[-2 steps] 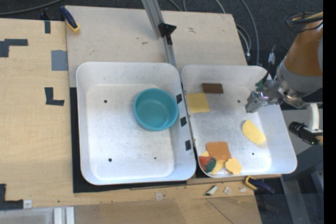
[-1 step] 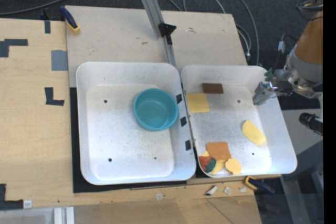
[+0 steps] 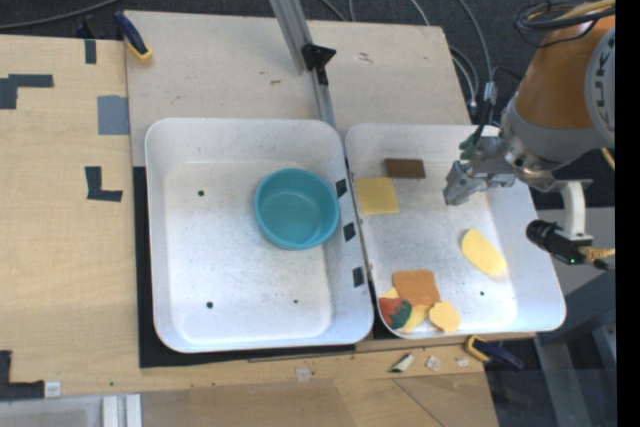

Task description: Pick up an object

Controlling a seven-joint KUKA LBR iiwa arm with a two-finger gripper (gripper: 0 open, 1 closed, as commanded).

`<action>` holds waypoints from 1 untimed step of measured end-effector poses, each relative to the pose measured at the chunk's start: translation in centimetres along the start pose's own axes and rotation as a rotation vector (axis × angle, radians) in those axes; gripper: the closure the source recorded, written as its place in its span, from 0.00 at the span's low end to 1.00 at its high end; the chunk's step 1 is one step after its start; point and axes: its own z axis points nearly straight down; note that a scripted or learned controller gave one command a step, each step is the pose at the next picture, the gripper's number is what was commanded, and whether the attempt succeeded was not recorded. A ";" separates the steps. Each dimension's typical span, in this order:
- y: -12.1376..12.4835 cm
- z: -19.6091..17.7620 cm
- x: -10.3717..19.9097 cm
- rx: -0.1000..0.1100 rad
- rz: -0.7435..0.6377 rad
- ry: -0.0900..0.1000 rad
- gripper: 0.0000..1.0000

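Observation:
My gripper (image 3: 462,187) hangs over the right bin (image 3: 530,310), near its upper right part, with nothing visibly between its fingers. In that bin a brown block (image 3: 404,168) lies at the back and a pale yellow square (image 3: 378,196) sits left of it. A yellow oval piece (image 3: 484,253) lies below my gripper. An orange block (image 3: 415,286), a multicoloured piece (image 3: 399,313) and a small yellow piece (image 3: 444,317) cluster at the front edge. A teal bowl (image 3: 296,207) stands in the left bin (image 3: 190,315).
A grey metal post (image 3: 285,5) slants across the back of the bench, ending at a black clamp (image 3: 318,57) above the divide between the bins. Cables loop behind the right bin. A black fitting on the arm (image 3: 555,240) overhangs the right bin's rim.

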 end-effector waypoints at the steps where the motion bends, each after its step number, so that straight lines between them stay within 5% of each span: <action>1: -0.7 -0.7 4.7 0.000 0.000 0.000 1.00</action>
